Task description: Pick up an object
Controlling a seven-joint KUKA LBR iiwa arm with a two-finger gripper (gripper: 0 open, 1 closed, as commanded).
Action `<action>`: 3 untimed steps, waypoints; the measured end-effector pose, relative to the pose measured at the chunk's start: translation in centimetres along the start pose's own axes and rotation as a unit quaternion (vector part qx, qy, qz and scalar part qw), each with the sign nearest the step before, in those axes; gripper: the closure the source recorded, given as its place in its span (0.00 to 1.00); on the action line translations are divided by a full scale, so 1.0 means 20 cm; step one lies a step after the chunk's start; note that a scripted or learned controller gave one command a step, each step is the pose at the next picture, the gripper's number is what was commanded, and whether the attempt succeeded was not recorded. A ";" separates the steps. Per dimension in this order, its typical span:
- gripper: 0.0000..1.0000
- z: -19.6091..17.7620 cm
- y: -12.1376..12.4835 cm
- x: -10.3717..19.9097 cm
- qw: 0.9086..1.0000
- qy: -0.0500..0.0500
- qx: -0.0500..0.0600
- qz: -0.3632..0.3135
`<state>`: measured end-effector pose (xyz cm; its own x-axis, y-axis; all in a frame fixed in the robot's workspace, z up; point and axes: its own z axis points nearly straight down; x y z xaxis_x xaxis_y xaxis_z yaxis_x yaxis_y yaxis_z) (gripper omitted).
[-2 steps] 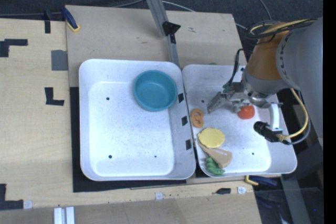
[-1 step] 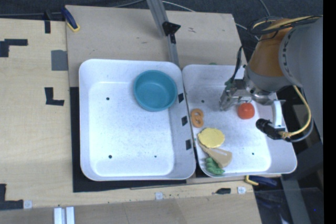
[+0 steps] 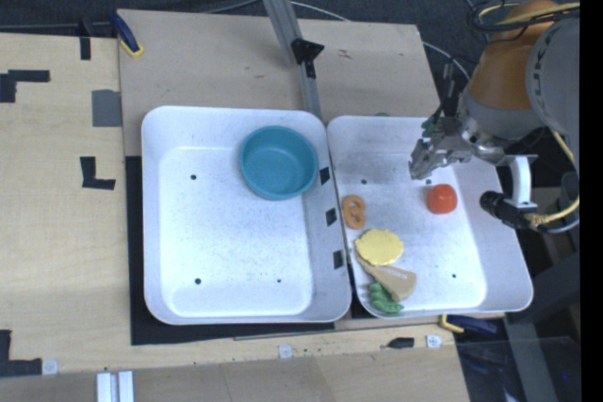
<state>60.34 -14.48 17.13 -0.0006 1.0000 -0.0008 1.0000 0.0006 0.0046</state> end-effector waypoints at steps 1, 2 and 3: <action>1.00 -0.22 0.00 0.03 1.000 0.000 0.001 0.000; 1.00 -0.33 0.00 0.03 1.000 0.000 0.002 0.000; 1.00 -0.31 -0.14 0.26 1.000 0.001 0.002 -0.001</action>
<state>57.50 -9.27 23.23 -0.0028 1.0000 0.0006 1.0000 0.0028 -0.0002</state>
